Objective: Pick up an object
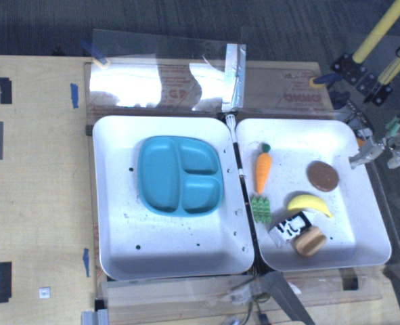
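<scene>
we see a smooth, matt blue plastic tray (pixel 181 175) in the glossy white left bin (pixel 112 202), on a pale wooden bench (pixel 37 181) with clear shiny sheeting (pixel 159 80) behind.

A pale wooden desk (pixel 30 181) is marked with black corner brackets (pixel 0 90) and blue tape strips (pixel 74 95). Dark grey carpet (pixel 152 9) is seen beyond it. Glare is reflected from a clear plastic sheet (pixel 159 80).
</scene>
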Controlling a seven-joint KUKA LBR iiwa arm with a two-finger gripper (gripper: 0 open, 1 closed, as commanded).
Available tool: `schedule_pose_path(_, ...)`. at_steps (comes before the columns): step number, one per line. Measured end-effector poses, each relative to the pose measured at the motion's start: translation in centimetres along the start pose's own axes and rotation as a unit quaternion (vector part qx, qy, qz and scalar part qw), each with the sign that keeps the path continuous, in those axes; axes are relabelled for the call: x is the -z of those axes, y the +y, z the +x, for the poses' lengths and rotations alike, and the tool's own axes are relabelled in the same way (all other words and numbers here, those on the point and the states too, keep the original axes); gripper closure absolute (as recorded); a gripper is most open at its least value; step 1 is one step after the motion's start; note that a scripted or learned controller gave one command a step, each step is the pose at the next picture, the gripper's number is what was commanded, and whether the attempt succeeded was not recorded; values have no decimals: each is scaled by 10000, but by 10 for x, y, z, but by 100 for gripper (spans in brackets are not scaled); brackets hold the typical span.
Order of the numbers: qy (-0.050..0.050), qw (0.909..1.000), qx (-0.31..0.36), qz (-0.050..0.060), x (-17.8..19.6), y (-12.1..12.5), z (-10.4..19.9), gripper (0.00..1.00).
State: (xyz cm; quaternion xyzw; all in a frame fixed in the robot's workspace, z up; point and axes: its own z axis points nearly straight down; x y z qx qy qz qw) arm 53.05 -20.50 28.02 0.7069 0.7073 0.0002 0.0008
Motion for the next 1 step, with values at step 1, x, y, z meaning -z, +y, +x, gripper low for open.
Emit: schedule_pose_path(1,14,9926,-1210,36,-95,39,47,0)
